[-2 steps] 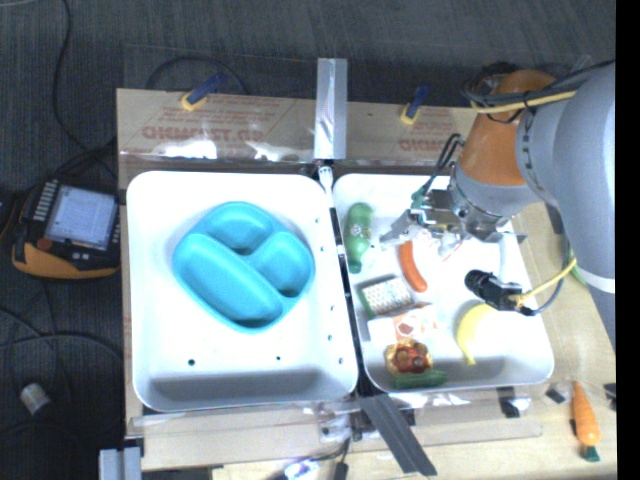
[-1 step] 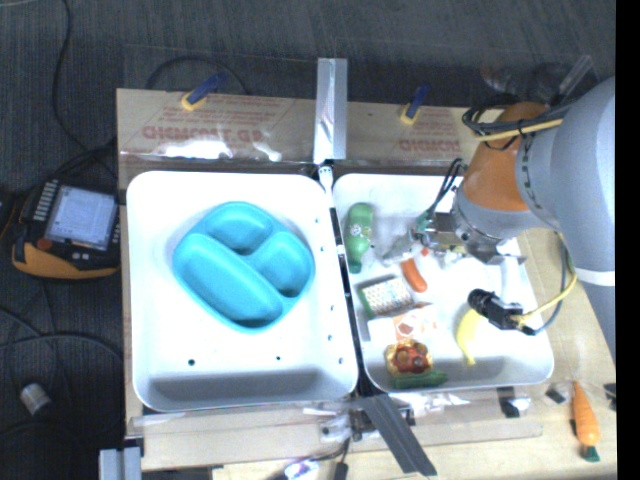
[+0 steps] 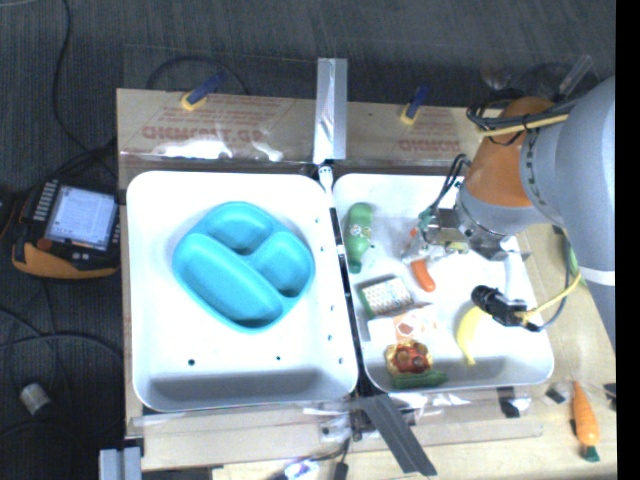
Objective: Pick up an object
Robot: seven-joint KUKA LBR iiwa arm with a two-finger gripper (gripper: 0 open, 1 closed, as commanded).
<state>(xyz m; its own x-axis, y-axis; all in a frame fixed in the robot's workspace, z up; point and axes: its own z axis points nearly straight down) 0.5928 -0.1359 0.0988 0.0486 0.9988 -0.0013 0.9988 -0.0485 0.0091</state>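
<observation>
My gripper [image 3: 436,234] hangs low over the right bin [image 3: 530,363], in its upper middle. Just below and left of it lies a small orange carrot-like piece [image 3: 424,275]. A green vegetable toy [image 3: 358,234] rests against the bin's left wall. Below the carrot sit a grey ridged block [image 3: 385,294], a white card [image 3: 413,323] and a multi-coloured toy food piece [image 3: 408,358]. A yellow banana [image 3: 467,334] lies at the lower right. The arm's grey body and orange band [image 3: 500,173] cover the bin's upper right corner.
The left bin [image 3: 160,368] holds a blue divided dish [image 3: 245,263]. A black cable end [image 3: 497,304] hangs from the arm above the banana. An orange carrot [image 3: 585,420] lies on the bench outside, lower right. A handheld device [image 3: 72,223] sits on the floor at the left.
</observation>
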